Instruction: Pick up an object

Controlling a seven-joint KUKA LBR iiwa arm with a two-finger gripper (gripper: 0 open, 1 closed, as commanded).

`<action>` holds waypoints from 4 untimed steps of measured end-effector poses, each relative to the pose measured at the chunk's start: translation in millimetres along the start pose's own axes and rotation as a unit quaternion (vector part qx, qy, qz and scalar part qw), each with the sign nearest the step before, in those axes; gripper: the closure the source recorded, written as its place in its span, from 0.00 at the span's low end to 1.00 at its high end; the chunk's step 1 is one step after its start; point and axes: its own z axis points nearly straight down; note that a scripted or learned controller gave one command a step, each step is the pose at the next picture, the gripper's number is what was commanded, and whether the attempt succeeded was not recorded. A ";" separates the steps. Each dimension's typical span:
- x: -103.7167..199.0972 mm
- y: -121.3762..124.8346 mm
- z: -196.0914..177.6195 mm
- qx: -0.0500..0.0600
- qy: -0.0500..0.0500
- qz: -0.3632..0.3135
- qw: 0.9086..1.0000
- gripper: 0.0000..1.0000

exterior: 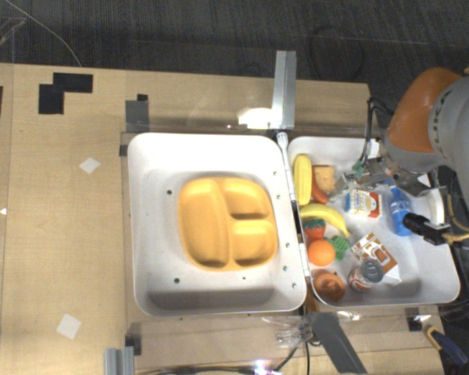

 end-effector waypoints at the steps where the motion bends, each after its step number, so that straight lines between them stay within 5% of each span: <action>1: 24.4 8.7 -88.5 -0.003 -0.001 -0.009 1.000 0.00; 2: 24.6 8.6 -96.3 -0.002 -0.002 -0.012 1.000 1.00; 3: 31.6 42.7 -25.8 0.005 0.001 0.022 1.000 1.00; 4: 30.6 44.4 -29.5 0.002 0.000 0.022 1.000 0.00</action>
